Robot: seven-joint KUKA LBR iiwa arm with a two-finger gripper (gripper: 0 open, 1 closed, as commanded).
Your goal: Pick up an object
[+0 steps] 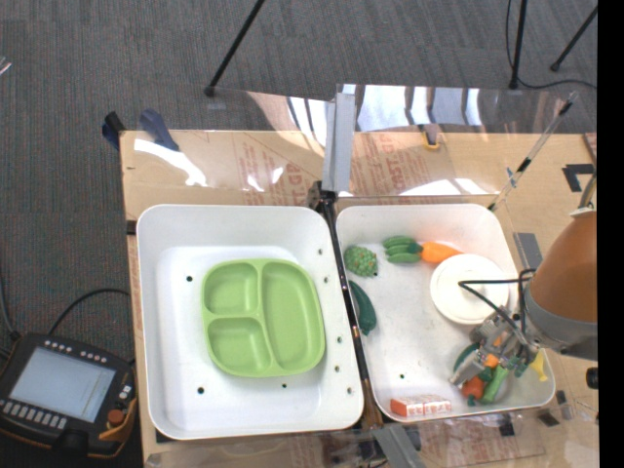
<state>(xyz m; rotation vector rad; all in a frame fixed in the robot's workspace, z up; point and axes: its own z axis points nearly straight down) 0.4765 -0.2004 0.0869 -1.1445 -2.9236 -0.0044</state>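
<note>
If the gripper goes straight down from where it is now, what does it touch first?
Probably the green and orange toys heaped under the gripper in the right bin; depth is unclear from this view.

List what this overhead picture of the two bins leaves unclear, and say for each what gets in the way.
- Gripper, camera view: fingers too small and cluttered to judge; whether anything is held cannot be told.
- Small toys under the gripper: partly covered by it, so kinds and number stay uncertain.
- Arm: cut off by the right edge.
- Orange-and-white box: print too small to read.
</note>
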